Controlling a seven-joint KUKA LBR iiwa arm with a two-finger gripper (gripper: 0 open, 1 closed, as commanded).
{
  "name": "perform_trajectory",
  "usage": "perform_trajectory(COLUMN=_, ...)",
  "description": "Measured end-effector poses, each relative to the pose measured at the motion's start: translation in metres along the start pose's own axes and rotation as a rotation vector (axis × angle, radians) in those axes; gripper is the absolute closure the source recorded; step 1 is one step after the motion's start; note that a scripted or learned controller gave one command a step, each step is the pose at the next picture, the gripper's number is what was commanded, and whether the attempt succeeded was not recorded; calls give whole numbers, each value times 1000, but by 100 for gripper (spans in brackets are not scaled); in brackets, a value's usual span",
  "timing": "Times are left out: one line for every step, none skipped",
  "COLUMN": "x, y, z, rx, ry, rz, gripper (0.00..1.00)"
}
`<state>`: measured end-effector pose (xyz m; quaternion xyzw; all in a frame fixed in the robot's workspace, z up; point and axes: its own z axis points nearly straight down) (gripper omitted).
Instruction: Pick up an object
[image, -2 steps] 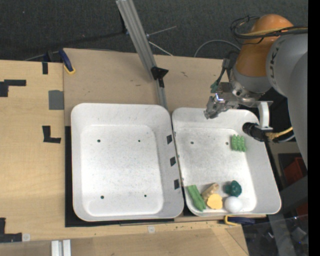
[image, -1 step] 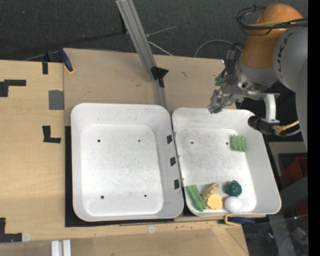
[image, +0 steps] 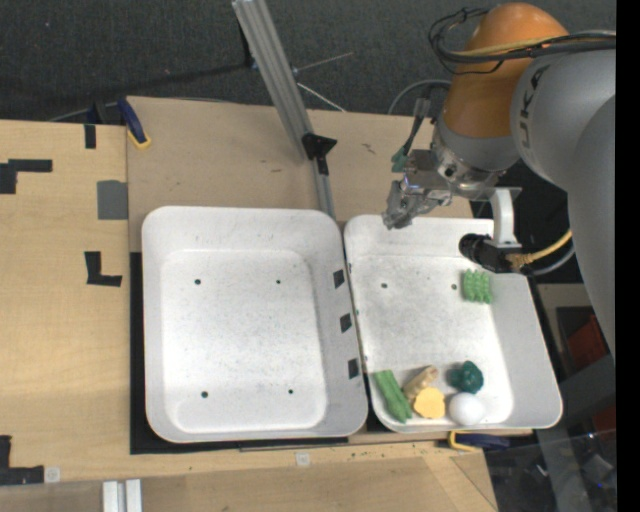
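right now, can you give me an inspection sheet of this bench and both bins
surface: wooden bench with left bin and right bin side by side
job's things: in the right bin, green block near the far right wall; green stick, tan piece, yellow piece, white ball and dark green lump bunched at the near edge
clutter: black tape marks on the bench
grippers: gripper over the right bin's far left corner, nothing seen in it
cables: black cables looped on the arm
surroundings: metal pole, dark floor
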<state>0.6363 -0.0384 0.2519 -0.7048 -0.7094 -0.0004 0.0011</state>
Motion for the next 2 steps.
perform_trajectory(x=57, y=-7, z=-4, rx=1, ry=0, rz=-1, gripper=100)
perform_trajectory(x=105, y=-10, z=13, rx=3, ry=-2, rz=1, gripper=100)
